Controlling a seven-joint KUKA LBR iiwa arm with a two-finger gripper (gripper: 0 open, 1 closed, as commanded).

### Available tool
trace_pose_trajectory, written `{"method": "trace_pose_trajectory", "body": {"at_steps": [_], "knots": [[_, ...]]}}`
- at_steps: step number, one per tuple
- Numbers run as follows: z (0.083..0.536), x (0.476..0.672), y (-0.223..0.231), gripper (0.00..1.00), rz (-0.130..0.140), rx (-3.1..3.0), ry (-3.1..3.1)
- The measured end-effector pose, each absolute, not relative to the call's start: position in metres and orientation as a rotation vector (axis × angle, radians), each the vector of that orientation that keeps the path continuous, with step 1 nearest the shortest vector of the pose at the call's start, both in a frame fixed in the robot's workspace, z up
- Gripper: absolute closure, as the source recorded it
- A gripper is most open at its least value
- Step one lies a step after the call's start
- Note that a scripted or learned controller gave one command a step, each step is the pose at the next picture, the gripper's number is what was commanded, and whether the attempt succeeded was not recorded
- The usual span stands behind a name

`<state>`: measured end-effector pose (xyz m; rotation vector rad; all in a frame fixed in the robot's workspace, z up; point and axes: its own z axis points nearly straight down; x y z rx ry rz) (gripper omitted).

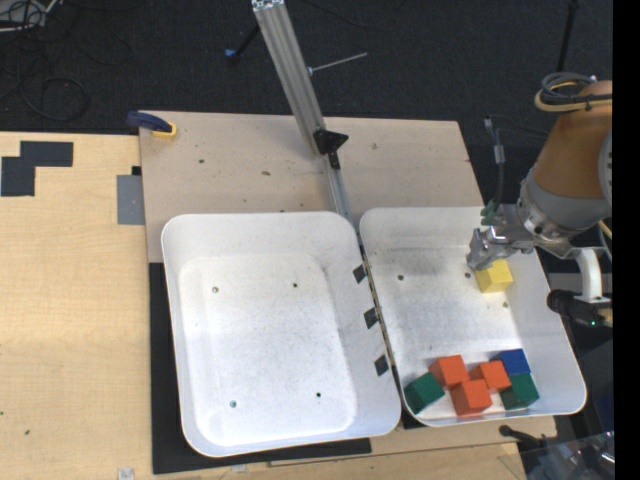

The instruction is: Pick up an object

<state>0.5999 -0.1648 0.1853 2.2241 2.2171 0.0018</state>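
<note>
While no brand, label or legible writing can be made out anywhere on the bench, the grey arm with its orange band point(572, 148) is seen reaching in from the right, its wrist bent down over the right bin point(430, 268). The gripper point(488, 256) is poised at the upper right of that bin, directly above a yellow block point(494, 277), and appears to touch the block's top edge. Whether the block is actually clasped cannot be told, since the metal fingertips are too small and blurred for their spread to be judged.

Both bins are shallow white trays with rounded corners and a lightly speckled floor; the left bin point(265, 328) shows a few dark dots on its base. Along the seam between the two, small black clips point(369, 317) are fixed.

At the near end of the right bin a tight cluster of small blocks is gathered: three orange blocks point(470, 380), a blue block point(514, 361) and two green blocks point(424, 391), several touching one another. The yellow block lies well apart from them.

A ribbed aluminium rail point(292, 68) is slanted over the pale wooden board point(240, 168) behind the bins.
</note>
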Motion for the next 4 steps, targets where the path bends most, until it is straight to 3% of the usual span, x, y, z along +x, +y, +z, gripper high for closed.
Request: {"method": "trace_pose_trajectory", "body": {"at_steps": [1,4], "knots": [[0.217,0.600,-0.166,1.00,0.002,2.219,2.222],[0.230,0.555,-0.014,1.00,-0.002,2.221,2.230]]}}
